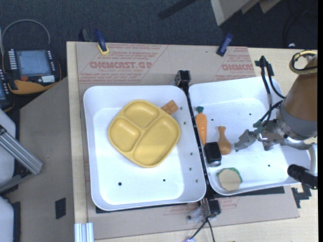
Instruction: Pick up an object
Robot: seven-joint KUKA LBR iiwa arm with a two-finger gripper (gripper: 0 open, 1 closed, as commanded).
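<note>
Surface carries 2 white bins. Hand low in right bin, fingers apart, empty. Just beside its tips: 1 drumstick; beyond it 1 carrot, 1 black block, 1 round cookie. Far bin: 1 yellow plate, 1 wood block.

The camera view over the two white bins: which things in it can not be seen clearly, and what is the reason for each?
- Small brown wooden block: partly hidden behind the yellow divided plastic plate in the left white bin.
- Grey two-finger gripper: too small and blurred to tell its finger state.
- Small black object beside the orange toy carrot: too small to identify.
- Arm's orange band: cut off by the right edge.
</note>
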